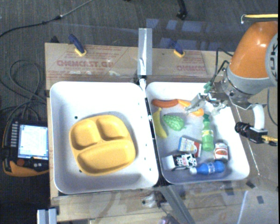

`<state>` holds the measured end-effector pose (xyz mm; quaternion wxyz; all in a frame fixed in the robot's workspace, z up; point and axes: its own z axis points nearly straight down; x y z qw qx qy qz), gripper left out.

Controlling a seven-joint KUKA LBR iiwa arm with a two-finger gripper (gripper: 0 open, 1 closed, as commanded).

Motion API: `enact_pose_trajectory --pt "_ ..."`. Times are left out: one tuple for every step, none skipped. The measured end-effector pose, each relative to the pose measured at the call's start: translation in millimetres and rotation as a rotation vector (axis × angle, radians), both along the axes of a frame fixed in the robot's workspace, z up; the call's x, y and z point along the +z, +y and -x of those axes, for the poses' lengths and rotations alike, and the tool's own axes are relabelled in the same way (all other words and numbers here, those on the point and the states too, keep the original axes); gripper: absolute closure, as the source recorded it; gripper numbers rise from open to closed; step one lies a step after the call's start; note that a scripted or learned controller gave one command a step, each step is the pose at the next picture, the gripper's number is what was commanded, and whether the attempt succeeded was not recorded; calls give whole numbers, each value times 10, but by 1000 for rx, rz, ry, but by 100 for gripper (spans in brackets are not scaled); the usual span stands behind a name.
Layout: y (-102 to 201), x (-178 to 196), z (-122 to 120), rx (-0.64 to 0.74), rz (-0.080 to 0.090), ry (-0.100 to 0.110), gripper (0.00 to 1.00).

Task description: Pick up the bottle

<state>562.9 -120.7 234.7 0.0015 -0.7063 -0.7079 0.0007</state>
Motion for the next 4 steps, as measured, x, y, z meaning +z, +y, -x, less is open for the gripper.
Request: enact_pose_trajectory --pt "-709 -291 125 173 0 -1 0" --pt "-908 -1405 -33 179 -1 -4 0" --pt "-896 -1323 -32 178 -4 -3 100" --pt "-484 156 -100 58 3 -3 100"
